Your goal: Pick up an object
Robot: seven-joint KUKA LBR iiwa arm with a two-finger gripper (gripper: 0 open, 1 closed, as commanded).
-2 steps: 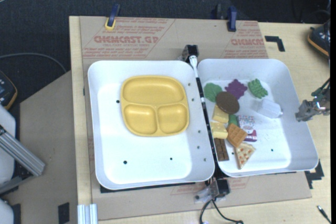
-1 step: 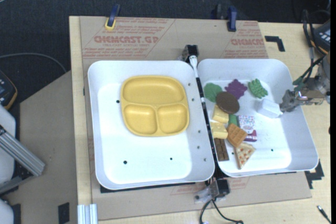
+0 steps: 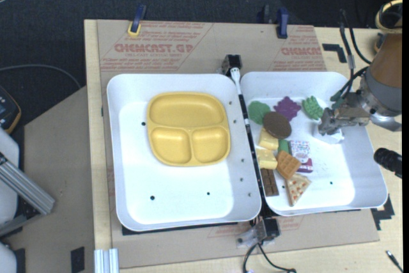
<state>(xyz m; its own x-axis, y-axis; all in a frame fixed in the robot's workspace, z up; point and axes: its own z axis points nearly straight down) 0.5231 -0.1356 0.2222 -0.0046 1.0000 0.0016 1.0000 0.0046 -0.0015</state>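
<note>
The right bin [image 3: 358, 192] holds a cluster of toy food along its left side: a green leafy piece [image 3: 258, 111], a purple piece [image 3: 287, 107], a brown round piece [image 3: 277, 124], yellow blocks [image 3: 268, 141], a waffle-like piece [image 3: 288, 165], a pizza slice [image 3: 297, 188] and a dark bar [image 3: 270, 182]. A second green piece [image 3: 312, 107] lies near the bin's far side. My gripper [image 3: 331, 126] hangs low over the right bin, just right of that green piece, and I see nothing held in it.
The left bin [image 3: 128, 156] carries a yellow three-compartment plate [image 3: 188, 127]. A black divider [image 3: 241, 118] runs between the bins. Clamps [image 3: 135, 23] sit on the bench's far edge. The right bin's floor near its right wall is bare white.
</note>
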